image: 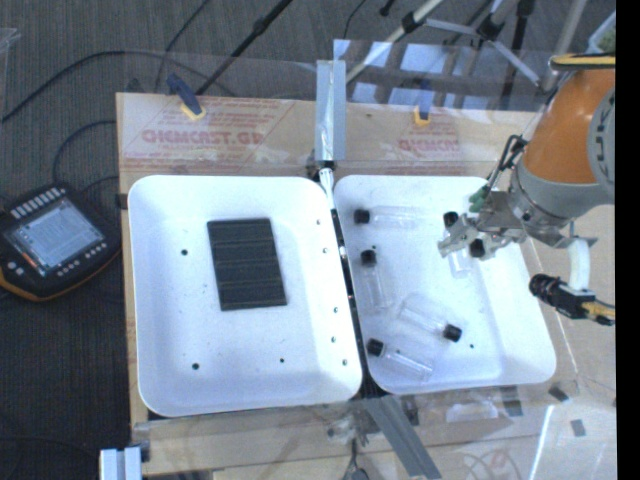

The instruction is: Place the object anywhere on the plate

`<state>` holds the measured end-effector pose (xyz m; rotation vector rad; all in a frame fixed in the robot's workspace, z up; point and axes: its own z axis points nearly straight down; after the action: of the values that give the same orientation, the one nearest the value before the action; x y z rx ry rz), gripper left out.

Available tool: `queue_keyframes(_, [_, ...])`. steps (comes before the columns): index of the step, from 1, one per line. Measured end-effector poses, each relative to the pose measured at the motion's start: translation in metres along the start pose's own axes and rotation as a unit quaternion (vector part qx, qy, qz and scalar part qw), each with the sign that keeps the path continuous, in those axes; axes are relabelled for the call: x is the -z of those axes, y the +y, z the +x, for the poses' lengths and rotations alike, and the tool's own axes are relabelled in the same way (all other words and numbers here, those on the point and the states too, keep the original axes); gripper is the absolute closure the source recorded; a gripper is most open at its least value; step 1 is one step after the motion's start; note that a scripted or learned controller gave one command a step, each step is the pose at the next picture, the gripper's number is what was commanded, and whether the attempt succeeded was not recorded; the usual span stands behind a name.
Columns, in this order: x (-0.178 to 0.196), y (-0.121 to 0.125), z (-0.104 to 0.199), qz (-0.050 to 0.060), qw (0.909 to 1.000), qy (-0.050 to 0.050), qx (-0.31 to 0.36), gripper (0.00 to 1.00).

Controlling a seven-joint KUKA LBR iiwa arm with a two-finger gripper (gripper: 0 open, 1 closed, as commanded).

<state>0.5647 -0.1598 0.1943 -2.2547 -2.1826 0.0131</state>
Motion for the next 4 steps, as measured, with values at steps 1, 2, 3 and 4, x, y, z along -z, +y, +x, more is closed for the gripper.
queue_keyframes(1, [-0.015, 0.073, 0.08, 0.0, 0.9982, 0.001, -0.06, 1.0])
queue_keyframes(2, [-0.015, 0.049, 0.187, 0.0, 0.9999, 0.001, -0.01, 1.0])
queue_keyframes(3, [-0.011, 0.036, 0.251, 0.0, 0.9646, 0.001, 0.264, 1.0])
queue_keyframes(4, [0.008, 0.076, 0.301, -0.003, 0.8702, 0.0, 0.493, 1.0])
